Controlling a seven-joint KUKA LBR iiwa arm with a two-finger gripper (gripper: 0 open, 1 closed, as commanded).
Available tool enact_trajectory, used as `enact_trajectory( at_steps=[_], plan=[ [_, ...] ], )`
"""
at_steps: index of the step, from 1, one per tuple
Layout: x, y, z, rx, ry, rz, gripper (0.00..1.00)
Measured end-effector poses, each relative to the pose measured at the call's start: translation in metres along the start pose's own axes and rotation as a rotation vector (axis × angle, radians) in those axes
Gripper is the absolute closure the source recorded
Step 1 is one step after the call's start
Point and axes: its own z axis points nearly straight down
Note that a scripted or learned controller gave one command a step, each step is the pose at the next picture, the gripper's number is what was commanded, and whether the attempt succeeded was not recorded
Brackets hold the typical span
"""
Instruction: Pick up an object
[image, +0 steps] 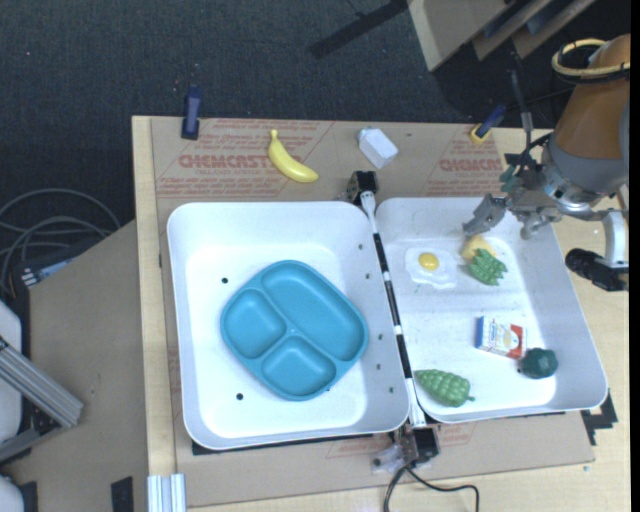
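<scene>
I've got the tool (508, 212) hanging over the far end of the right bin (585, 330), fingers spread wide w/ nothing between them, just above a small yellow-and-green toy (483, 258) lying beside the fried egg (429, 265). Approach step, by my read; no pick yet. Next move calls for a short drop onto that toy, centred btwn fingers, then close. Blue plate (291, 327) sits in the left bin (195, 300).
</scene>
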Motion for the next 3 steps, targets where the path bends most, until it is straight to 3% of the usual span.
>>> enact_trajectory(
  at_steps=[1,2,3],
  plan=[
    [-0.013,-0.002,0.098,0.0,0.0,0.002,0.0],
    [-0.013,-0.002,0.087,-0.003,-0.001,0.002,1.0],
    [0.072,0.037,-0.005,-0.007,0.001,-0.003,1.0]
  ],
)
